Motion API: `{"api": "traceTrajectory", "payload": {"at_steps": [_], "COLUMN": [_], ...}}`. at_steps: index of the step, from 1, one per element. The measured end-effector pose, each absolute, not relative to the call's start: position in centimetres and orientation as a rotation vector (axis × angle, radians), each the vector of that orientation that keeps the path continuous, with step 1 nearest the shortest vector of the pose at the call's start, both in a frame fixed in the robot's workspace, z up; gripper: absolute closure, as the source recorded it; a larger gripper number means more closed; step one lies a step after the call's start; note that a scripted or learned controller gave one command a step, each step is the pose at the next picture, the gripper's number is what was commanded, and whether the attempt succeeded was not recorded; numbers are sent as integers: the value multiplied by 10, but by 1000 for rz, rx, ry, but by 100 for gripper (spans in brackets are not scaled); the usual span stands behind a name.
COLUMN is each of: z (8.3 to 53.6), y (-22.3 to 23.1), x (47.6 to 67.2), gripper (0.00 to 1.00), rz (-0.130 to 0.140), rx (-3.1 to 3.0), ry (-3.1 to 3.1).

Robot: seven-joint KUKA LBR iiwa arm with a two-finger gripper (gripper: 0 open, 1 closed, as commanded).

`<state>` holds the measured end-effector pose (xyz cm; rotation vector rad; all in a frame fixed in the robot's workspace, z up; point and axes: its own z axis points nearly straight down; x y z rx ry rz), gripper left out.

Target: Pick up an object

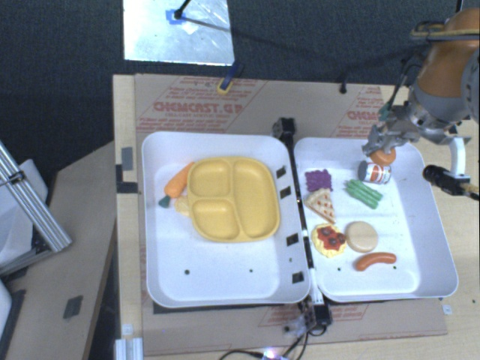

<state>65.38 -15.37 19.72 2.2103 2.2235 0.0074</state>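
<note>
The arm enters from the upper right of the frame, its orange band above a grey wrist, and the gripper (384, 147) hangs over the upper right part of the right bin (431, 223). A small orange object (384, 157) sits right at the tips of the fingers, and seems to be pinched between them, just above a small can (373, 173) lying on its side with a red and white label. Whether the orange object is clear of the can or touching it is hard to tell.

Lower in the same bin lie green beans (364, 193), a purple grape cluster (319, 179), a pizza slice (322, 205), a small yellow dish with red topping (329, 240), a round tan bun (362, 236) just beside it, and a sausage (373, 261) near the lower right.

The left bin (161, 268) holds a yellow divided plate (229, 199) at its middle, with a carrot (177, 181) against the plate's upper left edge.

Both bins rest on a cardboard sheet (195, 103) on the surface. A shiny square panel (178, 21) lies at the upper left of the frame.
</note>
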Motion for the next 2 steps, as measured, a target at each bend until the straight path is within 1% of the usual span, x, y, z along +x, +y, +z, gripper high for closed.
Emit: {"api": "traceTrajectory", "payload": {"at_steps": [1,2], "z": [227,218], "y": [-154,-97], "x": [655,643], "gripper": [100,100], "rz": [5,4], "rx": [2212,2212], "ry": [2225,2233]}}
